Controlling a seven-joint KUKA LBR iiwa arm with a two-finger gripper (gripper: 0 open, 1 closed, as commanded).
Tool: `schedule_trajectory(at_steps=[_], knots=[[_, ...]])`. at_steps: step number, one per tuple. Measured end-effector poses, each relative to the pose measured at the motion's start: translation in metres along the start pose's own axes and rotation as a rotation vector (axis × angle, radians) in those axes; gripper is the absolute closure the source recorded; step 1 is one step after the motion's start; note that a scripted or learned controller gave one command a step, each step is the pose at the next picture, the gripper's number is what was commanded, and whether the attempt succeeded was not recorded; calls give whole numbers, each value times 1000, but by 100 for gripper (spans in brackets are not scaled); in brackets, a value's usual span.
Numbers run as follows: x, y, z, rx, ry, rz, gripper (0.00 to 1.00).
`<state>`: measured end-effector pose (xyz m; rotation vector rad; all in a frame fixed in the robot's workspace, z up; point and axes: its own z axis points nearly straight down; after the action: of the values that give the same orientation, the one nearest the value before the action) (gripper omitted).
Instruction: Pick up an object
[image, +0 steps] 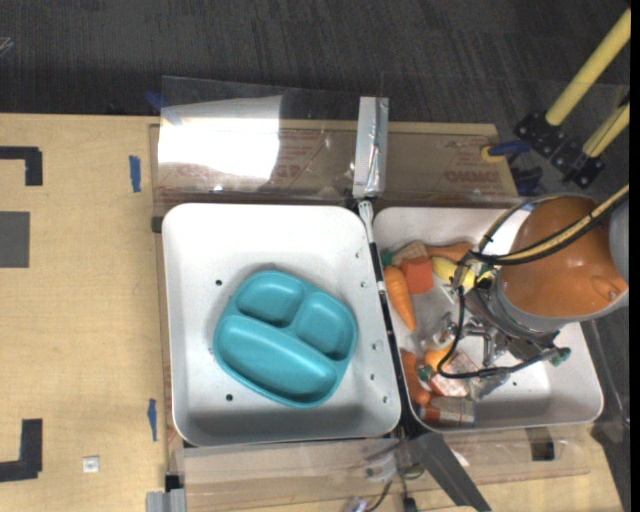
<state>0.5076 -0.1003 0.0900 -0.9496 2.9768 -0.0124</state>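
The right bin (572, 398) holds several toy foods. An orange carrot (400, 296) lies along its left wall. Behind it sit an orange-red block (418, 277) and a yellow piece (443, 270). Small orange and red pieces (432, 366) lie near the bin's front left. My gripper (463, 362) hangs low over those front pieces, under the arm's orange band (560, 262). Wrist and cables hide what lies directly beneath it, and I see nothing lifted clear of the pile.
The left bin (190, 300) bears a teal divided plate (286, 336) in its middle. A clear plastic sheet (260, 140) stands behind both bins. Yellow poles with black clamps (575, 90) stand at the far right. A metal divider (380, 300) separates the bins.
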Motion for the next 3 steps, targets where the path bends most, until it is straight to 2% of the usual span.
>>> schedule_trajectory(at_steps=[1, 2, 3], knots=[[-82, -62, 3, -7, 1, -221, 0], [-23, -31, 1, -7, 3, -106, 0], [10, 0, 0, -2, 0, -35, 0]])
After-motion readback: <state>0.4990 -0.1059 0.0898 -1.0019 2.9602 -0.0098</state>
